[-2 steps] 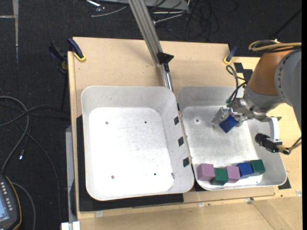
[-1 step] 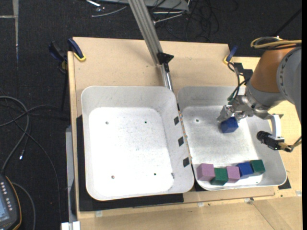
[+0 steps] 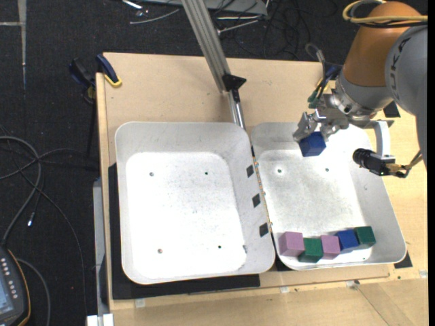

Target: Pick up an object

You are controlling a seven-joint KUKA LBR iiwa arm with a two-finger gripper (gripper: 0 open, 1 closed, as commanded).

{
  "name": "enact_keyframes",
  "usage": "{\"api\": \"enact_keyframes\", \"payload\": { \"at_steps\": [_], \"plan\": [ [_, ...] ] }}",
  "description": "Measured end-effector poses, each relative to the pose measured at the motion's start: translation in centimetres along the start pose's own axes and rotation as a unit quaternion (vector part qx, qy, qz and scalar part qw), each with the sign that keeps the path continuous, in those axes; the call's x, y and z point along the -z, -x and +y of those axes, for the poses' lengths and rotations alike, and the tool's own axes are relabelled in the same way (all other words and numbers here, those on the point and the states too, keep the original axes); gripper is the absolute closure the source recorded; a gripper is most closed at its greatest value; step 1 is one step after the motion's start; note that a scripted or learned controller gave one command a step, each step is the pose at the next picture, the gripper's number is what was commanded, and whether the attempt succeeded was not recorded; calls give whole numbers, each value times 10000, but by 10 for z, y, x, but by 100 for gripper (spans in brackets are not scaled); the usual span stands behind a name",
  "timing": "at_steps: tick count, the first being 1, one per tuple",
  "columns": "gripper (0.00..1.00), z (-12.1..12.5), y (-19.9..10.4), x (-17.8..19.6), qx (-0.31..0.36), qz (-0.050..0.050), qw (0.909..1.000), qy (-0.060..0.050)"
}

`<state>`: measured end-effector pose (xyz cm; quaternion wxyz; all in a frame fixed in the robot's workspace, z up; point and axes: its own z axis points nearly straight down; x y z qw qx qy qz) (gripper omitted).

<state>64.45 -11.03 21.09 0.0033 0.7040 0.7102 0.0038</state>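
My gripper (image 3: pixel 311 132) hangs over the far end of the right bin (image 3: pixel 319 189), shut on a blue cube (image 3: pixel 312 144) held between its fingers above the bin floor. Along the near edge of the right bin lies a row of blocks: a pink one (image 3: pixel 292 242), a green one (image 3: pixel 312 248), a second pink one (image 3: pixel 330 244), a blue one (image 3: pixel 348 239) and a dark green one (image 3: pixel 365 235).
The left bin (image 3: pixel 180 199) lies beside the right one, their rims meeting near the middle. A slanted metal pole (image 3: pixel 207 36) runs down from the top to the far bin edges. A black clamp with a yellow tip (image 3: pixel 102 70) is at the bench's far left corner.
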Motion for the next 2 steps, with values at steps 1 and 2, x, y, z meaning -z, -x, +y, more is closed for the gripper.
{"api": "enact_keyframes", "payload": {
  "at_steps": [1,2],
  "plan": [
    [100,12,-77,41,11,12,10000,-18],
    [100,-8,-151,20,6,10,10000,-73]
  ]
}}
